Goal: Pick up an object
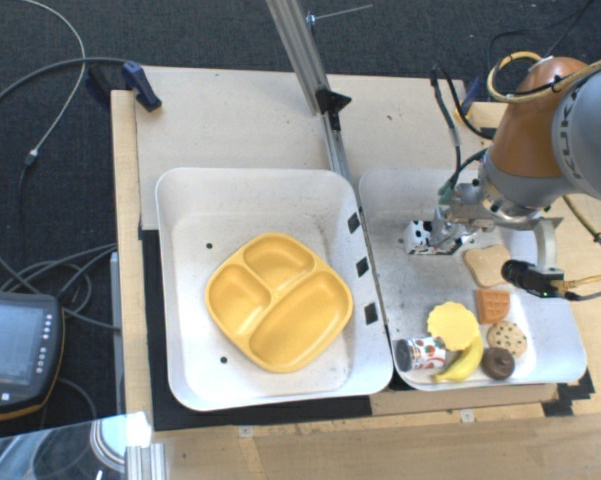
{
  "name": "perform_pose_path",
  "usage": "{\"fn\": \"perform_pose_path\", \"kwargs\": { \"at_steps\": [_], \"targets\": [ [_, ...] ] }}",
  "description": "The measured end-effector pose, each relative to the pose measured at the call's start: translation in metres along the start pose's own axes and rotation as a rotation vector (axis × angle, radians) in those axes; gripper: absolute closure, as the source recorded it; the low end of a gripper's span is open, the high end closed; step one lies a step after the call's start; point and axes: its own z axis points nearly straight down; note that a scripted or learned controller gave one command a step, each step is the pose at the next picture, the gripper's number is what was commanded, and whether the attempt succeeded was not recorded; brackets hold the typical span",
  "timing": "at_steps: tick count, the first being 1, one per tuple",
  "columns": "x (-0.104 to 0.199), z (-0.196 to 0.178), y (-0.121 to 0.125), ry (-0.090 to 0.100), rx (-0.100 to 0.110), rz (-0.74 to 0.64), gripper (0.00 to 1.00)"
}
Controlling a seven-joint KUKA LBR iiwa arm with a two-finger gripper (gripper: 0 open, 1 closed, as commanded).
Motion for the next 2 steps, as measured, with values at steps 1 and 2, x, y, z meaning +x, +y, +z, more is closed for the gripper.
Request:
{"fn": "perform_pose_path", "kwargs": {
  "at_steps": [1,2],
  "targets": [
    [-0.0338,0.0049,0.0527,-0.005,-0.015,0.001,1.00],
    [-0.0321,0.0050,0.0517,-0.005,-0.014,0.000,0.00]
  ]
}}
